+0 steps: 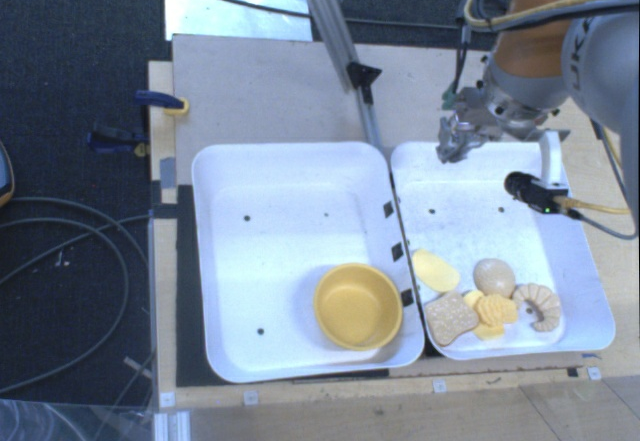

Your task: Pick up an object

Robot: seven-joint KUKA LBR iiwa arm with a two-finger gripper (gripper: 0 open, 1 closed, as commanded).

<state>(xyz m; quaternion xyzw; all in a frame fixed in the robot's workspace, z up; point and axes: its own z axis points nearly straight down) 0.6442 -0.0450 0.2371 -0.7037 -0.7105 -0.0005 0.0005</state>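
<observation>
My gripper [455,143] hangs over the far left corner of the right bin [575,259], well above the objects. Nothing shows between its fingers. Along the near side of that bin lie a pale yellow flat piece [435,271], a tan bread slice [450,318], a yellow waffle-like piece [493,311], a beige round bun [494,276] and a curled shrimp-like piece [540,306]. A yellow bowl [358,305] sits in the near right part of the left bin [250,229].
A metal pole [335,24] slants from the top down to the divide between the bins. Black clips [395,251] hold the bins together. A blue and yellow clamp [150,119] grips the bench's left edge. Cables lie on the floor at left.
</observation>
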